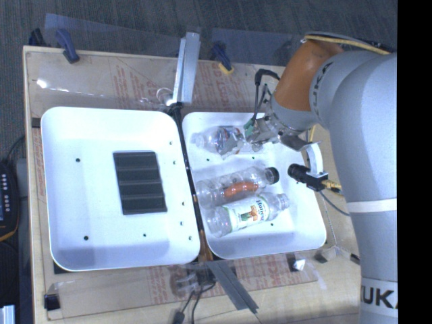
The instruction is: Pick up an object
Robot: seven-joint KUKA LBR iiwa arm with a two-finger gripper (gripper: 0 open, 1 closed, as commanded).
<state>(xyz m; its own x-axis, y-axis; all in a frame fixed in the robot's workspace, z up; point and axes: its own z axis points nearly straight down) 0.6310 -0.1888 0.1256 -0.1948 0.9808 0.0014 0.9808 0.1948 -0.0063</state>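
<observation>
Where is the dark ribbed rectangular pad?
The dark ribbed rectangular pad lies flat near the middle of the left white bin, apart from the bottles in the neighbouring bin.

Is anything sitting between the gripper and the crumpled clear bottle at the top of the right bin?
Nothing visible does. The gripper sits right beside the crumpled clear bottle; the two other bottles lie lower in the right bin.

From where I stand, the only lettering I can make out is the white "UK" low on the grey arm (378, 295), cut off at the frame's edge, while the print on the lower clear bottle's label (248, 214) is too small to read.
</observation>
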